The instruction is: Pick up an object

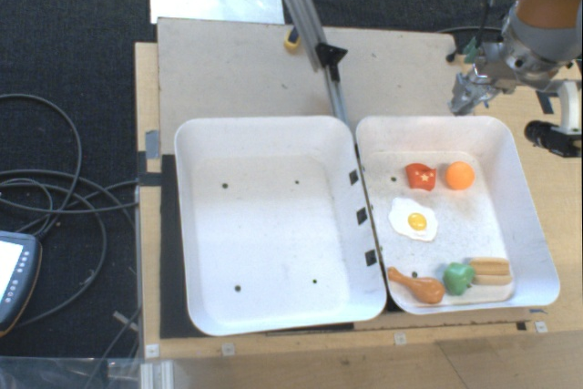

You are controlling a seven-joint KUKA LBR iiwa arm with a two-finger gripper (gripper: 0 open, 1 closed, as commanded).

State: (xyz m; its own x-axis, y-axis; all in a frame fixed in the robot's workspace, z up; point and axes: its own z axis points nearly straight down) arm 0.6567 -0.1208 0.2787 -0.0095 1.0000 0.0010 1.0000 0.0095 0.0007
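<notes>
Arm: grey with an orange band, reaching in at the 2 o'clock corner of the camera view, above the bench and just past the far rim of the right bin.
Gripper [472, 94]: hangs over the bare bench board at 2 o'clock, beside the far right corner of the right bin [524, 161]; nothing shows between its fingers.
Jaws: too small and blurred to tell whether apart or together.
Right bin: sits at 4 o'clock and carries all the toy food.
Red piece [420, 177]: a small red toy in the far half of the right bin, at about 12 o'clock within it.
Orange ball [460, 176]: just beside the red piece, on its 3 o'clock side, apart from it.
Fried egg [414, 220]: white with a yellow yolk, near the bin's middle, at 6 o'clock from the red piece.
Chicken leg [417, 284]: brown, lying along the near wall, at 7 o'clock within the bin.
Green piece [457, 278]: at 6 o'clock within the bin, touching the chicken leg's thick end.
Hot dog [490, 270]: tan bun, at 5 o'clock within the bin, touching the green piece.
Left bin [196, 223]: at 7 o'clock, side by side with the right bin, their rims meeting.
Metal pole [301, 0]: slants from 12 o'clock down to where the bins meet.
Cables [55, 187]: dark loops on the floor at 9 o'clock.
</notes>
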